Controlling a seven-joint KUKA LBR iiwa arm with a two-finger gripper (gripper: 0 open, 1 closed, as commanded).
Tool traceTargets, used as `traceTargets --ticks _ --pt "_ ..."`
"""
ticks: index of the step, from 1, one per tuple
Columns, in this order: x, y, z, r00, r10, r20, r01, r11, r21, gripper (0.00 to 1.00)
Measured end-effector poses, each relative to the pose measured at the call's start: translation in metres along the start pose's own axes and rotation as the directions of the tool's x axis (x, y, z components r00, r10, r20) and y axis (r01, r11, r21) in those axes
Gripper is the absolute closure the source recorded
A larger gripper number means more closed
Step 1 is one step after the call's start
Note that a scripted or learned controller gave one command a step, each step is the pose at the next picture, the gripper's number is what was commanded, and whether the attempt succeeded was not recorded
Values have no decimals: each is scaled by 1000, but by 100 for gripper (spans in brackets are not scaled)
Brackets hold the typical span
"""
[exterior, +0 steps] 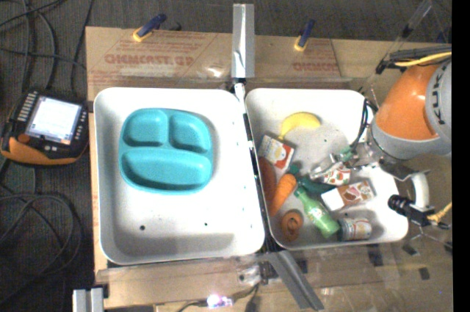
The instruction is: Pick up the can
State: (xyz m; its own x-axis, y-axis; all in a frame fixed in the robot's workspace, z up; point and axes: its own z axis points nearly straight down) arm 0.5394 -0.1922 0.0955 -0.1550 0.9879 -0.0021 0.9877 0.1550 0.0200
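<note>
The hand hangs low over the right bin, among the clutter. I cannot tell its grip. The can lies apart, near the front wall.

A tray lies in the left bin; the can in the right bin.

Tool fingers blurred among clutter.
</note>
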Motion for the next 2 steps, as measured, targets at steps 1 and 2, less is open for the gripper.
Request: traceTargets --ticks 1,2 --pt "17 -29 2 1000 11 13 -11 1000 -2 0" --pt "20 -27 -7 1000 9 7 -9 1000 -3 100"
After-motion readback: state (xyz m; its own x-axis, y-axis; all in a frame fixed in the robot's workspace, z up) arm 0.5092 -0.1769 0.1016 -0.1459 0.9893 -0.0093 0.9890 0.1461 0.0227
